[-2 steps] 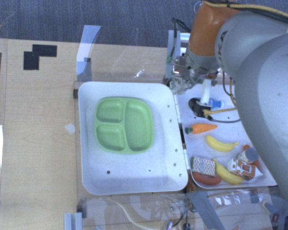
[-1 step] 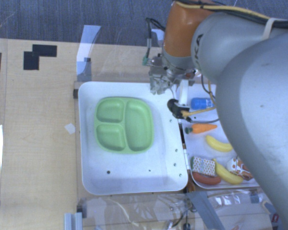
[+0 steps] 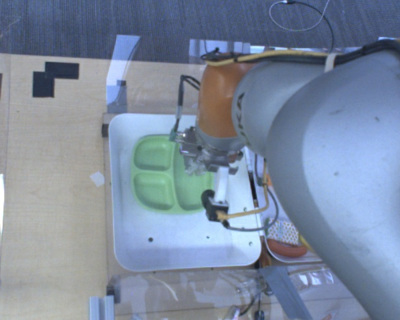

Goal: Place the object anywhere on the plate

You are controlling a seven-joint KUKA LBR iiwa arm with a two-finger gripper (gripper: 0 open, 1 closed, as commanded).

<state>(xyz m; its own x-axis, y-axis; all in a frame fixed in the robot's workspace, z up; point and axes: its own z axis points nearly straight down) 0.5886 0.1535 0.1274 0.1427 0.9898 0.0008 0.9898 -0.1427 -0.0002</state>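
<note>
Plate: a light green plate [image 3: 155, 173] with little sections lies in the white bin [image 3: 187, 245]. It sits toward 9 o'clock in the bin, flat on the floor. That is a good spot, because the arm can reach it from above.

Bin: it has low walls, so things stay inside and do not roll off the bench [image 3: 47, 179].

Arm: the big grey arm [image 3: 333, 172] comes in from 3 o'clock. Its orange band [image 3: 217, 105] is at 12 o'clock from the wrist. The wrist points straight down over the plate's 3 o'clock edge. I think it hangs there so it can set something down on the plate.

Pincer: the pincer [image 3: 199, 162] sits under the wrist, over the plate's 3 o'clock side. The wrist hides its tips. I cannot tell if it is wide or narrow. I cannot tell if it holds anything.

Object: I see nothing loose on the plate. I cannot pick out the thing to be placed. It may be under the wrist, but that is only a guess.

Other bin: at 5 o'clock, partly behind the arm, some red and dotted things [image 3: 287, 240] lie in the second bin.

Cables: black and yellow cables [image 3: 243, 219] hang by the wrist at 5 o'clock from the plate.

Job so far: I think it is not done yet.
</note>
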